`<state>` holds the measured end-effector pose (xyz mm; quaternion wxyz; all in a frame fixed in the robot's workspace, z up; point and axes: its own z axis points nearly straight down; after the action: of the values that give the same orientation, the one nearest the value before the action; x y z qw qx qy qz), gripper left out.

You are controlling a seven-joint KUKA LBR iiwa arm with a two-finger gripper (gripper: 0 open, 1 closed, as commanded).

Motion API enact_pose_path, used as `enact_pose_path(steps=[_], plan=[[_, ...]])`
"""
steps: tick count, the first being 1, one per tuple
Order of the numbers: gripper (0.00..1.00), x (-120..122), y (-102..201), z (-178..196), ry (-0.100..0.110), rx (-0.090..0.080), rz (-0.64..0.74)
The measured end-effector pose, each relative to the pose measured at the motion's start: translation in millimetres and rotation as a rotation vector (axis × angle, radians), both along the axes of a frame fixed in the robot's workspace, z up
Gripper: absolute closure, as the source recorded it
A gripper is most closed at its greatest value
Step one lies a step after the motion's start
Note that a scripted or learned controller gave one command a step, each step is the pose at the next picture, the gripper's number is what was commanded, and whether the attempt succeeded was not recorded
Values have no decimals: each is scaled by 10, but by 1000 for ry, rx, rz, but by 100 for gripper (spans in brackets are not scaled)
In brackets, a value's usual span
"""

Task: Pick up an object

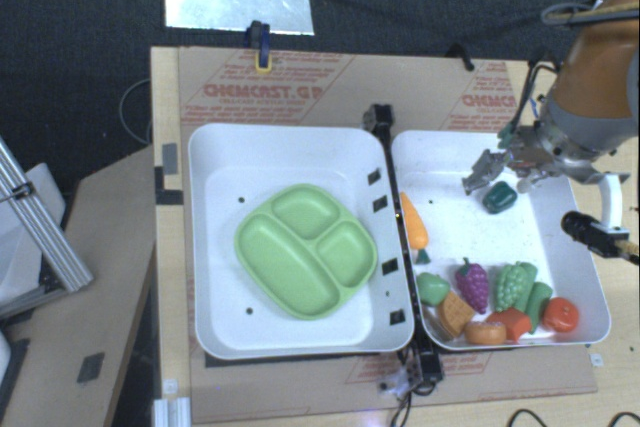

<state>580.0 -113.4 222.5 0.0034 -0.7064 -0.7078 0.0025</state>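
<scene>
2 shallow white bins sit side by side on the bench. The left bin (215,215) carries a green divided plate (305,250), lying flat near its middle. The right bin (440,165) serves here as the landmark. Along its near edge a heap of toy food has collected: a purple grape bunch (473,283), a green grape bunch (515,283), a red tomato (562,314) in the near right corner, and an orange carrot (414,225) lying against the left wall. A dark green object (499,198), the likely target, lies apart from that heap, in the far right part of this bin, where open floor gives room to approach. The gripper (492,173) hangs over the same part, just beside and touching or nearly touching the object; whether it is released or clenched cannot be told. No item is seen lifted.
</scene>
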Motion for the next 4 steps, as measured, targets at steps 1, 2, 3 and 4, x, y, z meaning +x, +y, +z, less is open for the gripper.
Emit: enact_pose_path(steps=[1,2,3,4], plan=[[0,23,1,49,-10,-1,2],[0,24,-92,-518,-5,-1,-1],[0,-59,-100,-1109,-5,0,-1],[0,-56,-95,-1393,-7,-1,-1]])
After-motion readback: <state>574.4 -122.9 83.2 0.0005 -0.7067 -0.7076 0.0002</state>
